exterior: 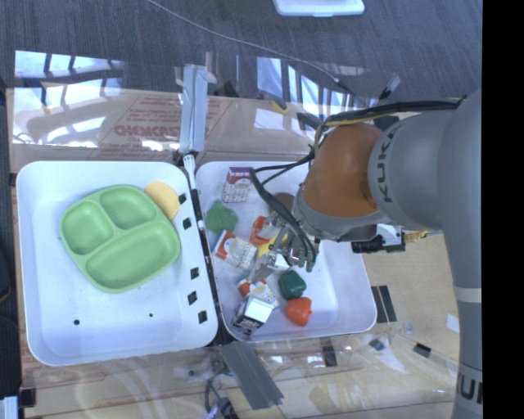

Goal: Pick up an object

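Just beside the pincer (282, 245) lies a green toy (291, 285).

Dark grey carpet-like floor (98, 24) lies beyond the bench, whose glossy brown top (139, 123) mirrors what look like windows.

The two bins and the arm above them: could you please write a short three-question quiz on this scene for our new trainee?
1. True or false: the green divided plate lies in the left bin.
2. Which bin is the hand over? A) left bin B) right bin
3. Fill in: the yellow object touches the plate's upper ____ edge.

Key: 1 true; 2 B; 3 right.
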`<state>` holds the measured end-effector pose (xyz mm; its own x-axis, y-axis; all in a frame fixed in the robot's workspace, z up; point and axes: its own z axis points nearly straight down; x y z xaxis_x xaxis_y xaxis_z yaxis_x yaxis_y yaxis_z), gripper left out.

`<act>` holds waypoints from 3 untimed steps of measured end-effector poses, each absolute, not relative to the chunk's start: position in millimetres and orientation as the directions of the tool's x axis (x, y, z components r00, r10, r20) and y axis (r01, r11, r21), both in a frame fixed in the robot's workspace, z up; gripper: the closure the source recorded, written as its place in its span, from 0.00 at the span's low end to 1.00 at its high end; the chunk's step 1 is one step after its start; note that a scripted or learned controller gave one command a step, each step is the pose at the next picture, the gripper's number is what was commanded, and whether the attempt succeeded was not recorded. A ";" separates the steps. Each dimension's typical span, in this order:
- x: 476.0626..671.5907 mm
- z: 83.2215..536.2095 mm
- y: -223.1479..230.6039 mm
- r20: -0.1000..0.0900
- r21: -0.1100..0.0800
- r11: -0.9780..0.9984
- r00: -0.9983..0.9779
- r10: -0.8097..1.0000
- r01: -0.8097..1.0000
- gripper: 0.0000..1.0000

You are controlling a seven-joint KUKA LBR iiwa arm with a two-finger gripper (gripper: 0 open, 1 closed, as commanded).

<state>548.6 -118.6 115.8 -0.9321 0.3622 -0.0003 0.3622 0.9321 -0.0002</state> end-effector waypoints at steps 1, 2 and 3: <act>572.9 91.4 -96.0 0.000 0.000 0.898 -0.898 0.439 0.439 0.00; 573.6 101.6 -95.2 -0.001 0.000 0.901 -0.901 0.434 0.434 1.00; 617.6 194.0 -49.2 -0.004 0.003 0.746 -0.746 0.666 0.666 1.00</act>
<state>617.6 -49.2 194.0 -0.7463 0.6656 -0.0038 0.6656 0.7463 0.0028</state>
